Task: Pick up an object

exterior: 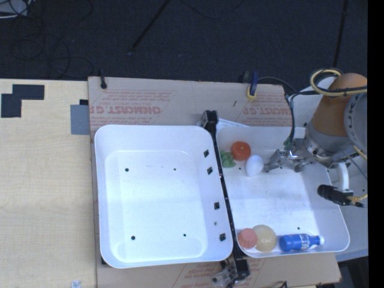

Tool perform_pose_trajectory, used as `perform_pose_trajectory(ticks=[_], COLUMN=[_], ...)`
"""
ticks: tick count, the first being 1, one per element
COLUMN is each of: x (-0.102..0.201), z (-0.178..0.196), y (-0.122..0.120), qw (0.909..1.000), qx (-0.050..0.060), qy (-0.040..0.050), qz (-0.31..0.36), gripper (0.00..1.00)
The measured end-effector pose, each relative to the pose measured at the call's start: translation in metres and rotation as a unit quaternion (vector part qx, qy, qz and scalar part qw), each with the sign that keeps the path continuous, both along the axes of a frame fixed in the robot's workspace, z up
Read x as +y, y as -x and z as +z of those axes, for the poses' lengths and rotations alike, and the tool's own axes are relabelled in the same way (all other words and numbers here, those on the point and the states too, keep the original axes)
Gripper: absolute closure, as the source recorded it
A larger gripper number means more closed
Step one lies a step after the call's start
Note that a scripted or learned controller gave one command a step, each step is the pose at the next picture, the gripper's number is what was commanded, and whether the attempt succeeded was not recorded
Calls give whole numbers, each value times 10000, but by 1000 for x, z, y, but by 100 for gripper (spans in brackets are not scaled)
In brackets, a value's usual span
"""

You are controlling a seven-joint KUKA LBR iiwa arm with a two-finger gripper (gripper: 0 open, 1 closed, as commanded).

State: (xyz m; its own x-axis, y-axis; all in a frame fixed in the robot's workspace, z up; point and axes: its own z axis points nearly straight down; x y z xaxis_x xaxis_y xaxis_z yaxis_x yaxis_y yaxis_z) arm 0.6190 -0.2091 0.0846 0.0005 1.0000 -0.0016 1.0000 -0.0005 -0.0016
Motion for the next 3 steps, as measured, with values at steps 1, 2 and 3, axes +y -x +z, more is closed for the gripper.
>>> perform_pose_trajectory(ticks=[1,2,3], x=[-6,-3,-3], z=[51,1,13], y=[-26,-25,-25], qw=[10000,10000,10000], qx=[-27,13,5], qy=[0,-10,-7], qz=[4,24,30], gripper=[0,0,100])
